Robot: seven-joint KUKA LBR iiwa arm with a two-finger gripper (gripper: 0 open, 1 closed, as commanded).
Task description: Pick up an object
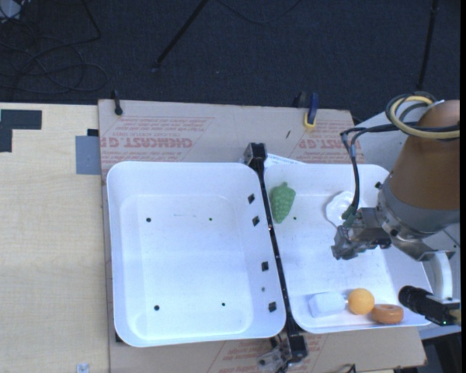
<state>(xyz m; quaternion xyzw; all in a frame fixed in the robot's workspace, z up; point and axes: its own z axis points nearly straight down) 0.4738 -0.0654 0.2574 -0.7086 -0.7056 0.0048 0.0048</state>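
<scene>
My gripper (346, 249) hangs over the middle of the right bin (314, 266), pointing down, with the grey and orange arm behind it at the right. A green leafy object (282, 201) lies at the bin's upper left, next to the divider. Just above the gripper, partly hidden by it, sits a white round object (339, 206). Along the bin's front edge lie a pale white block (325, 304), an orange ball (361, 301) and an orange ring-shaped piece (387, 313). I see nothing between the gripper's tips.
The left bin (140, 301) lies beside the right one, with a black divider strip (266, 231) between them. Cardboard (179, 134) lies under both bins. A blue clamp (311, 112) sits at the cardboard's back edge. A black cylinder (423, 303) sticks out at the lower right.
</scene>
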